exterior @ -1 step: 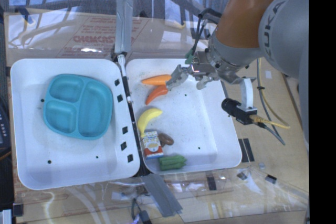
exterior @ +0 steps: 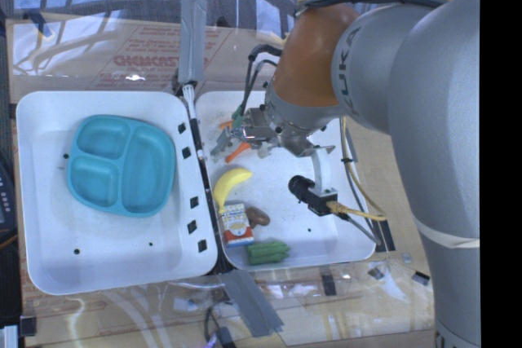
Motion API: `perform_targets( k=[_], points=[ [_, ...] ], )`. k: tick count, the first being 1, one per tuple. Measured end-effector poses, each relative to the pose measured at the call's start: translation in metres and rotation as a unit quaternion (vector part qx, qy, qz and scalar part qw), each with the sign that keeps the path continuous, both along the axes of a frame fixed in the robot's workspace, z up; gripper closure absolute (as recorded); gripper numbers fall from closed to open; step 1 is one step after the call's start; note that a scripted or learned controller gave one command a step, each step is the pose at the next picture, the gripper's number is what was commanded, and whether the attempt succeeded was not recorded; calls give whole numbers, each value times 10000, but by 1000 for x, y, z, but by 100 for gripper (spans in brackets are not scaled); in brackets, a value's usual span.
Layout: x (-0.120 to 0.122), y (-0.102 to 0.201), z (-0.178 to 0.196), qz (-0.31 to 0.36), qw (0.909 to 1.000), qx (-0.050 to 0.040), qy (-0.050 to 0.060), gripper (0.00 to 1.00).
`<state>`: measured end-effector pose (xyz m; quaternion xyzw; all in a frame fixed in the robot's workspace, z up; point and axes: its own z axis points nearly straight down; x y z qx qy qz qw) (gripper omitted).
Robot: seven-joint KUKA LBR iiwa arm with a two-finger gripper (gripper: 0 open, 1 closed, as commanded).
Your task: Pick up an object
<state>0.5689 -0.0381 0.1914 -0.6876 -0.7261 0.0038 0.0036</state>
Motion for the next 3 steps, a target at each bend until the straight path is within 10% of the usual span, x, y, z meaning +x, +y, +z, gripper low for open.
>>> perform_targets(
  k=[1, 2, 3],
  points=[
    [4, -74, -102, -37, 10000, 3, -29, 0],
    [-77, -94, -101, 100, 9999, 6, -32, 0],
    [-92, -65, -101, 341, 9994, 10, -40, 0]
  ],
)
